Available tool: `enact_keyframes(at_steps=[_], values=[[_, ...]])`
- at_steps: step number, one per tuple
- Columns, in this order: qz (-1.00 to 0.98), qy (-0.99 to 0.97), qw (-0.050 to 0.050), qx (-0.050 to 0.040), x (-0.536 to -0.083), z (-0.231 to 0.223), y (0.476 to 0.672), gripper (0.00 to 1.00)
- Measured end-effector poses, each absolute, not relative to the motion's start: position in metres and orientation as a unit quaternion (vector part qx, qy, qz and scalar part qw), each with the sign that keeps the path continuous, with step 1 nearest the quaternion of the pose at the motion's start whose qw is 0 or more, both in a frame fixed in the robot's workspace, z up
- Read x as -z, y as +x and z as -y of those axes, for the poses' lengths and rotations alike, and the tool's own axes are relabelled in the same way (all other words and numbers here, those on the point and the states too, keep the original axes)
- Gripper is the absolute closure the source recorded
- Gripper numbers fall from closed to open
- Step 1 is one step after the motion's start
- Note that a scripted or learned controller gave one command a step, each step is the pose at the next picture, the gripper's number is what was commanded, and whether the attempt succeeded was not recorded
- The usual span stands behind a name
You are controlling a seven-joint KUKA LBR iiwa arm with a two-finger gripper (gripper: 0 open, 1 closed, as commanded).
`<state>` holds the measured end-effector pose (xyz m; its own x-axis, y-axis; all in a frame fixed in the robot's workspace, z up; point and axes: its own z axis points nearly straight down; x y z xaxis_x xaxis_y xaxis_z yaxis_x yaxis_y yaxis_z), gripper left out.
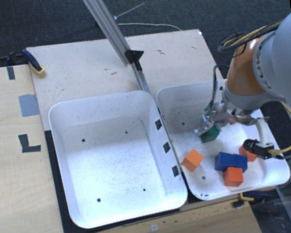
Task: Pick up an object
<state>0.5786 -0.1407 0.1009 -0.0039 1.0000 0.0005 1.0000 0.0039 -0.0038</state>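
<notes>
Small dark green block (210, 134) sits pinched between the fingers of the tool (207, 129), over the speckled floor of the right shallow white plastic bin (171, 99). Nearby lie an orange cube (192, 159), a blue block (230, 160) and a second orange-red cube (233, 176). Bins rest on the pale wood desk (79, 66).

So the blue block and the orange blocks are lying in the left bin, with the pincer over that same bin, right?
Not quite: the camera view shows the blue block and orange blocks lying in the right bin, not the left one. The pincer is over that same right bin.
</notes>
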Motion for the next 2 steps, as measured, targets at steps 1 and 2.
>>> enact_keyframes(at_steps=[1,2], values=[[0.71,-0.704,-0.002,0.0028,-0.196,0.077,0.596,1.0],[0.711,-0.703,0.0,0.0016,-0.218,-0.005,0.622,1.0]])
